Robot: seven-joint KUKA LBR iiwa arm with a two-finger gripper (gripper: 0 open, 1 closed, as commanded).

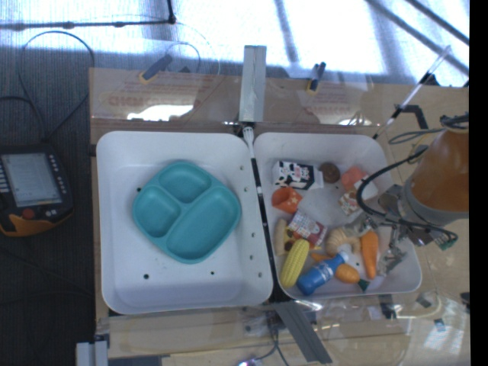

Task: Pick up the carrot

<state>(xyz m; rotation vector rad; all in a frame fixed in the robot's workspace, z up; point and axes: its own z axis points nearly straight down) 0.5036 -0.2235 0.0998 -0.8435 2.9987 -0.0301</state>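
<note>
No readable writing anywhere (milk carton (294, 174) cow-patterned only). Pale wooden table (191, 94) under two white bins, dark carpet at left. Carrot (369, 253) lying in the right bin (320, 145), beside corn (295, 261) and bottle (319, 274). Pincer (396, 247) just beside the carrot; grip state impossible to tell. Teal plate (187, 211) in the left bin (114, 204).
</note>
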